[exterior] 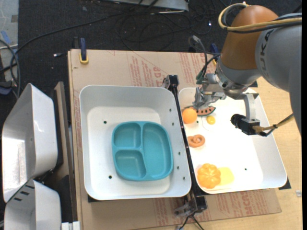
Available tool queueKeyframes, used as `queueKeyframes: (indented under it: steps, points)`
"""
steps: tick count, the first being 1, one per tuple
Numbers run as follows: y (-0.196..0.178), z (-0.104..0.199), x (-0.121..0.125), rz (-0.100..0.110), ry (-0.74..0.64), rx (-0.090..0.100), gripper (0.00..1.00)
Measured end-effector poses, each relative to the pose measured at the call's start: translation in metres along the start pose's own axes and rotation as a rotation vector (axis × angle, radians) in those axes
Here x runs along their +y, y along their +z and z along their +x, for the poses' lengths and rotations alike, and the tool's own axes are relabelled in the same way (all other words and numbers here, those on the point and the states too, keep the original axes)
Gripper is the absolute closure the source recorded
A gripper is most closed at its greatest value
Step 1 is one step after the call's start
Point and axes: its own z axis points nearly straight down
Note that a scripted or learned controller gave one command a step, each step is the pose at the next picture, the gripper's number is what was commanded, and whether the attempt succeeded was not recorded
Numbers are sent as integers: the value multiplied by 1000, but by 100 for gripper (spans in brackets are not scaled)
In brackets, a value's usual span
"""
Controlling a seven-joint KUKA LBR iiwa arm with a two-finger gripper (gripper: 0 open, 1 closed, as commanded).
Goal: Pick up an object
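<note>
Left bin [91,99]: shallow, white, rounded corners. Holds one teal divided plate [142,150] with three compartments, lying flat near the middle of the bin floor, tilted slightly against the bin's edges.

Right bin [268,162]: shallow, white, set just beside the left bin, the two rims meeting along a dark divider. Holds several small things:
- Small orange ball-like fruit [189,115], at the bin's left side close to the divider.
- Dark-rimmed slice-shaped piece [207,111], just right of the orange fruit, directly under the tool.
- Small yellow piece [210,120], just below that slice.
- Orange-brown ring-shaped piece [196,140], lower along the left side.
- Larger orange ribbed fruit, pumpkin-like [208,175], near the front left corner, touching a flat yellow piece [225,176] on its right.
- Black block with cable [244,123], part of the arm's fittings, over the bin's centre-right.

Tool [203,104]: lowered into the back left part of the right bin, its tips at the slice-shaped piece and close to the orange fruit. Whether it is parted or closed cannot be told; nothing is visibly gripped.

Table [139,63]: brown cardboard-covered surface bearing both bins.
</note>
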Motion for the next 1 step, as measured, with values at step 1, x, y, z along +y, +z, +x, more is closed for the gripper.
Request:
queueKeyframes:
  steps: [1]
  points:
    - [6, 44, -10, 1, 0, -1, 100]
